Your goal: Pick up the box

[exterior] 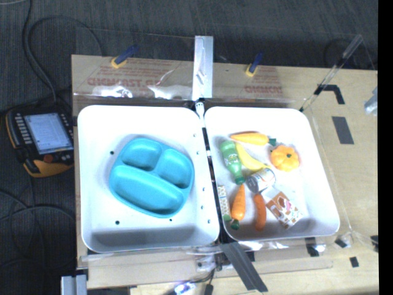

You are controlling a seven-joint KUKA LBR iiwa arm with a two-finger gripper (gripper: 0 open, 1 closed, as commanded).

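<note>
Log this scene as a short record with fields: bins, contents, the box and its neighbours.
left bin: holds a blue tray with three compartments
right bin: holds toy food
box: small carton, lying near the right bin's front edge
beside box: can just behind it, two carrots to its left
other items: green bottle, banana, pumpkin
box state: lying in the bin, not picked up

box [284, 208] lies among toy food in right bin [319, 158].
</note>
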